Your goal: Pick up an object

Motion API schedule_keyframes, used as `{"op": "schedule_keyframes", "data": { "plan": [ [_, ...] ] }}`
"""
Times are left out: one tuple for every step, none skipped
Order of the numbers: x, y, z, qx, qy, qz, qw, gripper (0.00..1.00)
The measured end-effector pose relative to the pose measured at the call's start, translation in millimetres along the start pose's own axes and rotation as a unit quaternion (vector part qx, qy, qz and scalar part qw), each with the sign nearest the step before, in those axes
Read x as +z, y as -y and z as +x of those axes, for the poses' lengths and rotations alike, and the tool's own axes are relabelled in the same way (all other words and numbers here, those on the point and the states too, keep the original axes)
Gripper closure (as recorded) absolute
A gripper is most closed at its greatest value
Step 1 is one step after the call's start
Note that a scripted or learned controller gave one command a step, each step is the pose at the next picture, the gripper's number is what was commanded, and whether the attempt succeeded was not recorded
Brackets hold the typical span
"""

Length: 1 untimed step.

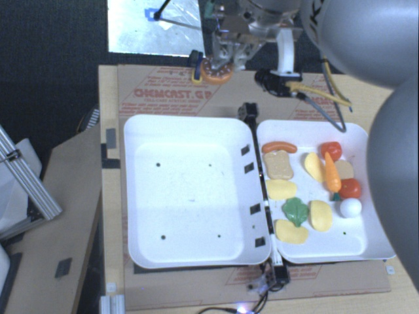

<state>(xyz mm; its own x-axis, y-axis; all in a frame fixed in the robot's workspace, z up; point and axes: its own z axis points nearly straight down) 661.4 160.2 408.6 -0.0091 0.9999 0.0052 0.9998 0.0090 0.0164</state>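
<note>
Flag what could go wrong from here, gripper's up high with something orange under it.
1. The orange round piece sits at the gripper, but a firm grasp is unclear; it could drop onto the cardboard outside both bins.
2. In the right bin the food toys are packed close: carrot touches tomato, so the next pick may grab two.

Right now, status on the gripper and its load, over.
Gripper raised beyond both bins, a round orange doughnut-like toy between its fingers. Toy food pile remains in right white bin. Left white bin beside it. Nothing obstructing.
</note>
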Motion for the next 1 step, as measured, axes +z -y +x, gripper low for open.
{"op": "schedule_keyframes", "data": {
  "plan": [
    [-112.0,-8.8,-33.1,0.005,0.002,0.000,1.0000,1.00]
  ]
}}
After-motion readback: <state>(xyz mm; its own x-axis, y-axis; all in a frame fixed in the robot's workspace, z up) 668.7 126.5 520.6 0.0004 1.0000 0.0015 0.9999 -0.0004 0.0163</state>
